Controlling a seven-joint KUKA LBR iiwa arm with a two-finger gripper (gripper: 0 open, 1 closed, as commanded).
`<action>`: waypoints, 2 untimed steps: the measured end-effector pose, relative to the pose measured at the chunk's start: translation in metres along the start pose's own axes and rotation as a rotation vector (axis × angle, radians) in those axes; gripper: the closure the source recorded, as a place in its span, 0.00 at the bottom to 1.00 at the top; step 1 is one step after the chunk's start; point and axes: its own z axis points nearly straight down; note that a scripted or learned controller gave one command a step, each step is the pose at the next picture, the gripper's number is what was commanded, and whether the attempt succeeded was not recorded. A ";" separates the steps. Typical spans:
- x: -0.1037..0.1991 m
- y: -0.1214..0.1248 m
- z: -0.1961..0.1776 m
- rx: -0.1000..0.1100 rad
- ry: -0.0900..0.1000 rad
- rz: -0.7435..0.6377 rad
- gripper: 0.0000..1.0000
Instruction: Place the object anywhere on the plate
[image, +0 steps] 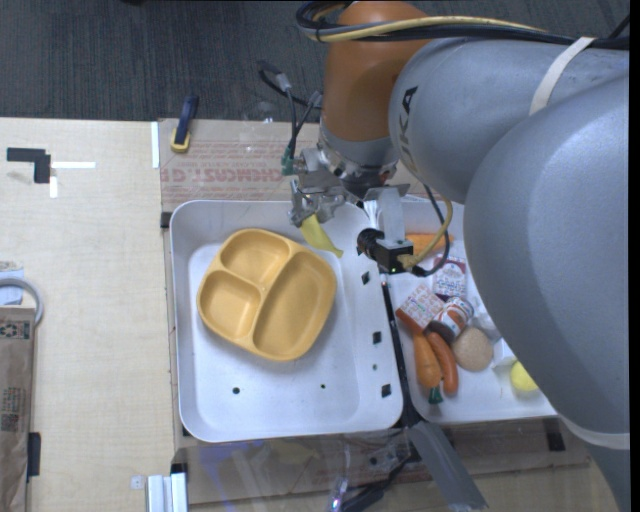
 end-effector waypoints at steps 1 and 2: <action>0.009 -0.008 0.007 0.004 0.000 0.161 1.00; 0.069 -0.047 -0.104 0.002 0.000 0.132 1.00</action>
